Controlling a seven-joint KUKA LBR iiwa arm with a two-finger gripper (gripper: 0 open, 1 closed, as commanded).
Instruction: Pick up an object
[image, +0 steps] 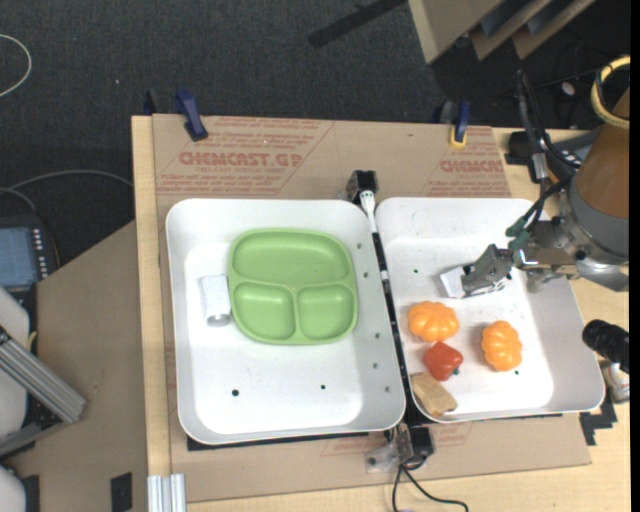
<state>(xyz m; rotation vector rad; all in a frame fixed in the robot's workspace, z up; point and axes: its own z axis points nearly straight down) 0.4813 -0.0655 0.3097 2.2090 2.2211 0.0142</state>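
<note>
In the right bin (440, 225) lie an orange pepper-like toy (433, 321), a second orange one (501, 344), a small red pepper (443, 359) and a tan piece (434, 396) at the bin's near edge. My gripper (482, 277) hangs over the right bin, just above and right of the first orange toy, reaching in from the right. Nothing shows between its fingers.
The left bin (195, 380) holds a green three-compartment plate (293, 286) and a small white cylinder (215, 299) beside it on the left. Blue and yellow clamps sit on the cardboard at the back. A black divider runs between the bins.
</note>
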